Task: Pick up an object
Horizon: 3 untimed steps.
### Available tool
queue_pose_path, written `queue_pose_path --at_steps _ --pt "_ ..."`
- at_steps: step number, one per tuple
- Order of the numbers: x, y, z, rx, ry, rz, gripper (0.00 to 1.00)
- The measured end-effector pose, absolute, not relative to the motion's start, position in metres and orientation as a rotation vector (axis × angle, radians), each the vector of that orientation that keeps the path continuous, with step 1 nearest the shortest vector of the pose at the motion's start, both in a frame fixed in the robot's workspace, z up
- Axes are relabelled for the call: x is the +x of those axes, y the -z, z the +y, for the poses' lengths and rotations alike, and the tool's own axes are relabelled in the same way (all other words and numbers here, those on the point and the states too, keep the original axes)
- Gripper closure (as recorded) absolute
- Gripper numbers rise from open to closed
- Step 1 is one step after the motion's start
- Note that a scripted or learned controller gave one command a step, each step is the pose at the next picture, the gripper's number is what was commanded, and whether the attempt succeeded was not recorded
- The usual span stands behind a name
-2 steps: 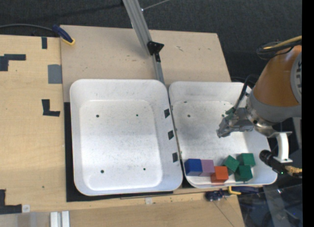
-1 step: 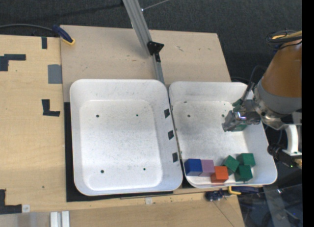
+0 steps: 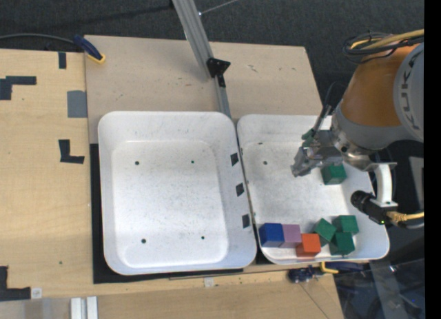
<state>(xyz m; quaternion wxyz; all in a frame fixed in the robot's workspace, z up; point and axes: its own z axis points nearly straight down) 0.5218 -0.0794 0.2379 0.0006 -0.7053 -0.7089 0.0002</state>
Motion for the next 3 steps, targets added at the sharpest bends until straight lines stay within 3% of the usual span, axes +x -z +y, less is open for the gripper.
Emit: queue_pose_path --at_steps 3 --pt "0.592 -0.227 0.084 -2.212 0.002 -2.228 1.00"
